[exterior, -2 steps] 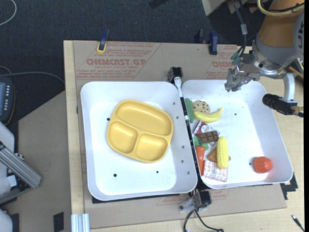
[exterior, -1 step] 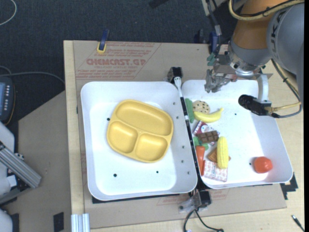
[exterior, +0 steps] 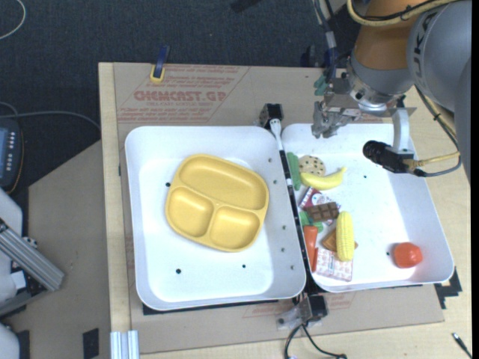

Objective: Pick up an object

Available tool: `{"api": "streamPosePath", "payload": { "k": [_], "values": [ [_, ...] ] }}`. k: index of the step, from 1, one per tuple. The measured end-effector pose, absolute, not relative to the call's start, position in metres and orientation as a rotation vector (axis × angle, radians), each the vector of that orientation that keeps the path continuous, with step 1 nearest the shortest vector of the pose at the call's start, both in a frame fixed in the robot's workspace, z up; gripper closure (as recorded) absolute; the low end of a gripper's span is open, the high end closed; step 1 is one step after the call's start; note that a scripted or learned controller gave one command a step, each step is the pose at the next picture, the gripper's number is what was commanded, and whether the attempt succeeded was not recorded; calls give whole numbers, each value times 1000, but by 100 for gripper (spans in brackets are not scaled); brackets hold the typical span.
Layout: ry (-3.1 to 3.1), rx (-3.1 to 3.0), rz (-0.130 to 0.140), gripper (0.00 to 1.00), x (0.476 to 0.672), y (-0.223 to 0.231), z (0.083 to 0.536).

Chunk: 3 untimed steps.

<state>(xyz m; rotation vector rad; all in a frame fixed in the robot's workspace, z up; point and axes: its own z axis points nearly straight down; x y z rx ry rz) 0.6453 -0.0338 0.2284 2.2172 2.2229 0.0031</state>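
Plainly, no object had been picked up yet at this moment, so the whole grasp was left to do. On the left, the left bin (exterior: 150, 223), a shallow white tray with smooth, rounded walls, bore a yellow divided plate (exterior: 217, 202) of glossy plastic, moulded into three soft-cornered compartments and lying flat. Just past the seam between the trays, the right bin (exterior: 426, 215) carried a cluster of toy food against its left wall: a round speckled cookie (exterior: 312, 164), a curved yellow banana (exterior: 325, 178) touching it, a dark brown chocolate bar (exterior: 324, 212) on a printed wrapper, an orange carrot (exterior: 310, 239) along the wall, and a knobbly yellow corn cob (exterior: 345, 234) standing lengthwise beside it. Well apart, near the tray's lower right corner, sat a smooth red-orange tomato (exterior: 407, 255). The gripper (exterior: 327, 128) hung at the far edge of the right bin, above and behind the cookie, touching nothing that could be seen; whether its claw was released or clenched could not be told from this slant. Any of the clustered pieces looked like a likely target, the banana nearest.
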Motion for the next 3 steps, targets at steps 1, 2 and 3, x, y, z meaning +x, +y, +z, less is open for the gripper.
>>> {"api": "streamPosePath", "payload": {
  "k": [1, 2, 3],
  "values": [
    [2222, 2221, -1, 100, 648, -32, 220],
    [2222, 2220, 2, 100, 640, -27, 236],
    [2221, 2218, 2, 100, 649, -27, 231]
  ]
}}
